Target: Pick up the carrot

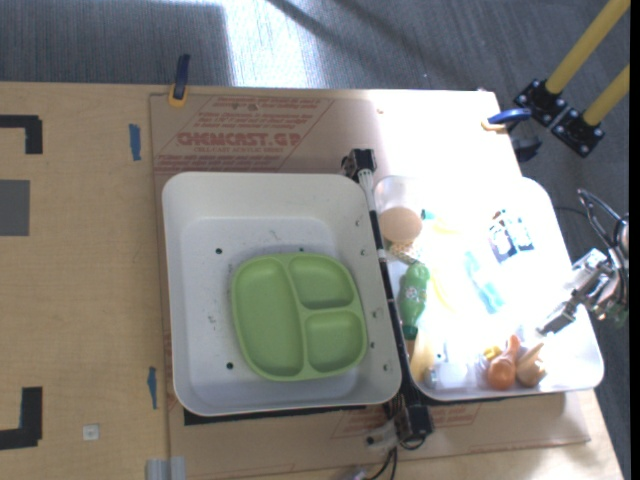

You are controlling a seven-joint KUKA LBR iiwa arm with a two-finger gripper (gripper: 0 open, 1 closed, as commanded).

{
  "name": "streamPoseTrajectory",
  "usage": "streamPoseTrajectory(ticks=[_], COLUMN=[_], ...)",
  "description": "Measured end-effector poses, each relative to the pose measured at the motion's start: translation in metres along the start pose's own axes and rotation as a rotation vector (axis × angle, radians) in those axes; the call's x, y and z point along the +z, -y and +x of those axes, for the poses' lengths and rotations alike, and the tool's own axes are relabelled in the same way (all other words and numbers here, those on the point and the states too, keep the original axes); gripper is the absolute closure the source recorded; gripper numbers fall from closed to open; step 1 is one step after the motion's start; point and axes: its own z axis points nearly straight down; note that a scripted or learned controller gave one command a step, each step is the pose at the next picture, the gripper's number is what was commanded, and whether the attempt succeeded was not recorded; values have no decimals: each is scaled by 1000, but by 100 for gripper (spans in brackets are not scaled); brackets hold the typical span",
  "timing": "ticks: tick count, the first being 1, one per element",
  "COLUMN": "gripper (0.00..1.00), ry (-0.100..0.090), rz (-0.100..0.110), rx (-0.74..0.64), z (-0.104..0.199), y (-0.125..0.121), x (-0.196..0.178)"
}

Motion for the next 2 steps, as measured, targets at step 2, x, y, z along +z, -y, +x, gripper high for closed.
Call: streamPoseTrajectory(ticks=[2], gripper=[0], ry=[4], rz=[-2], rx=[-142], z=[-1], y=[-2], x=[-89])
